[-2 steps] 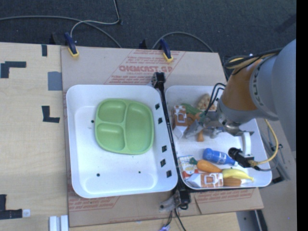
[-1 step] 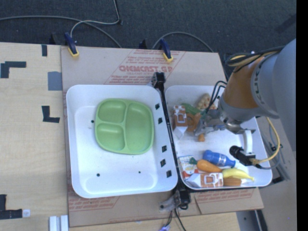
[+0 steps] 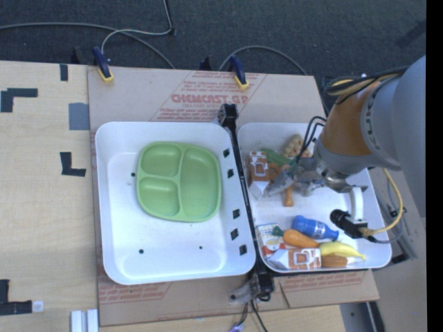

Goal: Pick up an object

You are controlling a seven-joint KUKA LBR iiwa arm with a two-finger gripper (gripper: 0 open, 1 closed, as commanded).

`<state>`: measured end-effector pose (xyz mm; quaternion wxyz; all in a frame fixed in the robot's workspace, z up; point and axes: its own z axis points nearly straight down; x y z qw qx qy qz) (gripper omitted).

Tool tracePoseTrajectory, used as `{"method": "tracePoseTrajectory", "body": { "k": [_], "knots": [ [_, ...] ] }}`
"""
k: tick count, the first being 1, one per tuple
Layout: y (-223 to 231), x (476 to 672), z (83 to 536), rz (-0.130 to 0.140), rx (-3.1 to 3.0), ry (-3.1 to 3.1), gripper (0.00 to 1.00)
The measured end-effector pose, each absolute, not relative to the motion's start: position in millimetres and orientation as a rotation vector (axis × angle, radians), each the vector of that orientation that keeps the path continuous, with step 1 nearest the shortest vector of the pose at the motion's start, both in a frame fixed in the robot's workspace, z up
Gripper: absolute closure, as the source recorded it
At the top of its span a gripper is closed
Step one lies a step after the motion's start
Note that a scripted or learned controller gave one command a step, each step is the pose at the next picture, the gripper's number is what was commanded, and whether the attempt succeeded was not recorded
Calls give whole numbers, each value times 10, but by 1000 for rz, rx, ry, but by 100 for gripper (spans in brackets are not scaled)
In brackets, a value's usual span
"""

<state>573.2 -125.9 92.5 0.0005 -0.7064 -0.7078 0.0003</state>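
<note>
The gripper [image 3: 287, 180] is low in the right bin [image 3: 379, 206] among clutter, its state impossible to tell; best settle squarely over one item before closing.

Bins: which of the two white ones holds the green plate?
The left bin holds the green divided plate; the right bin holds mixed small items instead.

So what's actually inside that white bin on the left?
The left bin holds a green divided plate lying flat with three compartments, none of them holding anything. A few small dark specks dot the bin floor around it. Whatever lies beneath the plate is covered.
</note>
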Motion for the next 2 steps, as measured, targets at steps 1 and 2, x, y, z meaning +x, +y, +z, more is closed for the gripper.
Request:
{"method": "tracePoseTrajectory", "body": {
  "k": [1,2],
  "knots": [
    [-1256,5724,982,7,-2213,-2220,100],
    [-548,5921,1809,6,-2216,-2221,100]
  ]
}}
